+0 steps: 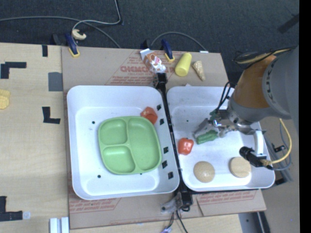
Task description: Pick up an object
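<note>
Over the right bin (194,93), the arm's pincer (204,131) is low against a small green piece (206,138), perhaps a toy vegetable, lying flat on the bin floor near its middle. The grey fingers (200,128) slant down to the piece's upper left end, but whether they are spread or pinched onto it cannot be told from this angle; nothing shows the piece lifted.

The green piece looks short, slim and rigid, likely hollow plastic: light, not fragile, but smooth enough to slide or roll away if nudged off-centre. The safest hold would seem to be across its narrow width near the middle, fingers straddling the long sides.

Other candidates sit nearby. A red pepper-like toy (185,145) rests against the bin's left wall, awkward for a finger to get behind. Two tan rounds, the nearer one (204,171) and another (240,167), lie along the front edge, well apart from the pincer; they look domed and could squirt out of a two-finger pinch.

In the left bin (80,101) a green tray (129,144) with three compartments lies flat, a red-orange piece (149,114) just beside its upper right corner. A yellow toy (183,64) and a cone (199,70) lie on the surface behind the bins.
</note>
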